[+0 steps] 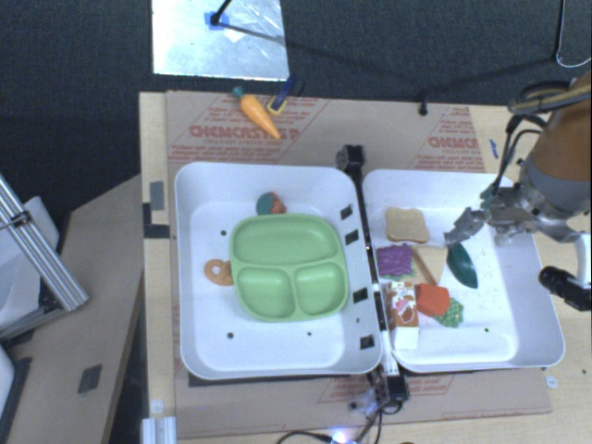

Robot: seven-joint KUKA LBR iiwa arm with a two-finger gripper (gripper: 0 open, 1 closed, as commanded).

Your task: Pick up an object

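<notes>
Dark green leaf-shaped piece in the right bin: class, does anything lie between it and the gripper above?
Nothing visible does. The gripper hangs just above the dark green piece, whose upper side is uncovered; the red piece lies beside it.

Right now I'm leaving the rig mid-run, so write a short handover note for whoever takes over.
Gripper: over the right bin, just above the dark green item; nothing seen held.
Right bin things: bread slice, purple piece, red piece, small green piece, printed card.
Left bin: green divided plate, pretzel, small round piece.
Carrot lies outside on the bench.
Done: no pick yet.
Left: grasp and lift one object.
</notes>
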